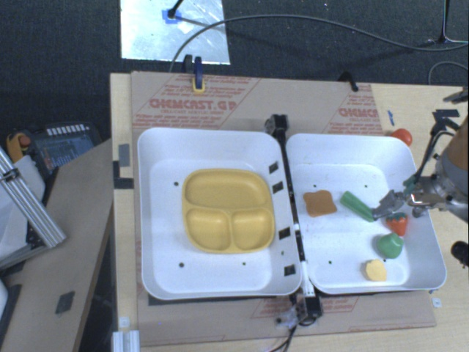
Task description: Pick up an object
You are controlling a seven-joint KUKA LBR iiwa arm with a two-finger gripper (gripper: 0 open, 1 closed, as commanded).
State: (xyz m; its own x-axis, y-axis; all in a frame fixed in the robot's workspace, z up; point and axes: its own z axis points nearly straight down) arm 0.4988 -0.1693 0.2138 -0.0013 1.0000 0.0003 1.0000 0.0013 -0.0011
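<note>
Right bin [344, 178]: gripper [386, 210] beside green cylinder [357, 204], above red piece [397, 224]; jaws' state could not be told.

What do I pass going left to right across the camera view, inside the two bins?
Yellow divided tray → brown toast-like piece → green long piece → gripper, with the red, green and yellow pieces near it left out.

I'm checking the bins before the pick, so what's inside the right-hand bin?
Inside the right bin: a brown toast slice, a long green piece, a green round piece, a yellow piece and an orange-red piece, partly covered by the claw.
</note>
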